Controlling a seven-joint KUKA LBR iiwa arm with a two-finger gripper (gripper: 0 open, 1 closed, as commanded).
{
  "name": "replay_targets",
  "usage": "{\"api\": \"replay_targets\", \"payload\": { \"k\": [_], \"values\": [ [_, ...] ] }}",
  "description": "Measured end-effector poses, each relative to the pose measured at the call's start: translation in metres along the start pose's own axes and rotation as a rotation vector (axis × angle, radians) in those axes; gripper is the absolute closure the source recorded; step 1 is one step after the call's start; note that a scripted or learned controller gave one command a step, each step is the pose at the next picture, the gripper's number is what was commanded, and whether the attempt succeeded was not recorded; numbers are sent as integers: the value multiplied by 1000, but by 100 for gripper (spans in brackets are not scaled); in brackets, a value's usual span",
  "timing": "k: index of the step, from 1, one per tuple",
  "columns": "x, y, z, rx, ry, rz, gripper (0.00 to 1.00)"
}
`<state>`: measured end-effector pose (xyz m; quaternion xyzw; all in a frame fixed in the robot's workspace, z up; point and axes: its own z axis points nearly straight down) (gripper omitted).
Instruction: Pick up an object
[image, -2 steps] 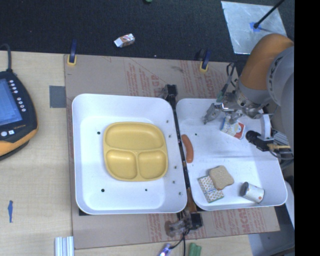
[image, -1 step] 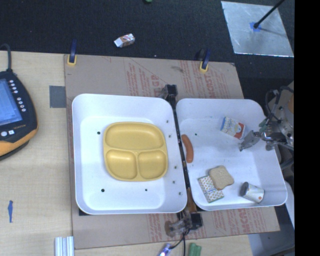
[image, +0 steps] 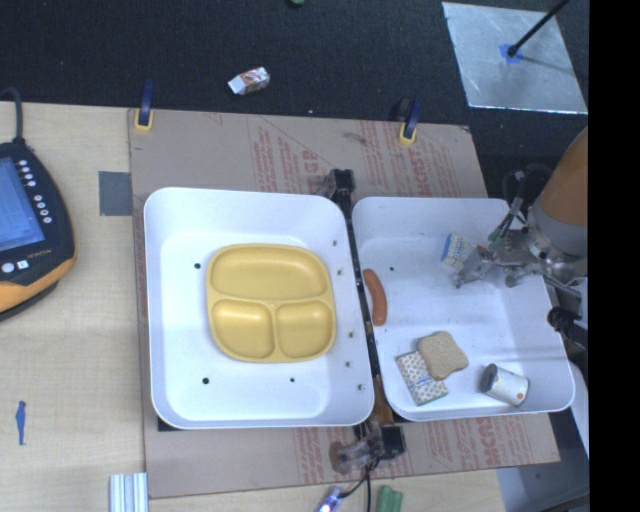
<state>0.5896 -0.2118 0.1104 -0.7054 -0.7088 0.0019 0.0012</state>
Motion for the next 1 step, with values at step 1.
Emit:
{"api": "replay_targets", "payload": {
  "k": [1],
  "values": [
    [113,-74,-17,0,2,-4,0]
  ]
}}
